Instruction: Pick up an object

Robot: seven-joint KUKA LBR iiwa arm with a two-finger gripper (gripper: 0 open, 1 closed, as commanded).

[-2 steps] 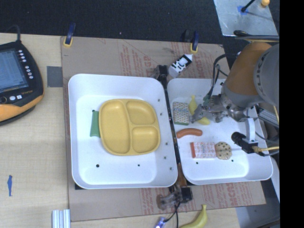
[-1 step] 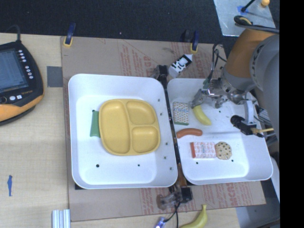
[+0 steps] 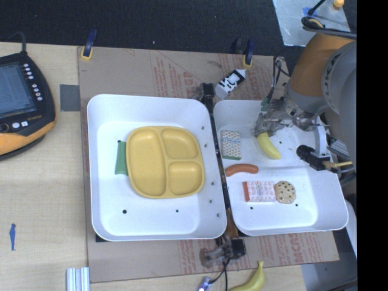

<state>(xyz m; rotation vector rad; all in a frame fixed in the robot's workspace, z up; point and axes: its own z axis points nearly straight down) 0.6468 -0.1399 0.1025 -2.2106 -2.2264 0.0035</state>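
Gripper (image 3: 265, 128) low over banana (image 3: 268, 145) in right bin (image 3: 327, 217), touching top end; finger spread impossible to tell; positioned for pick.

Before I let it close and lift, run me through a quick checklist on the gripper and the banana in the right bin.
1. Gripper over the target: ok, it sits at the upper end of the banana in the right bin.
2. Banana between the fingers: cannot tell, the gripper body hides that end.
3. Neighbours apart from the banana: ok, the patterned card and the sausage lie apart from it.
4. Cookie and pink packet out of the way: ok, they lie nearer the front of the bin.
5. Left bin: ok, the yellow tray lies flat in it, away from the arm.
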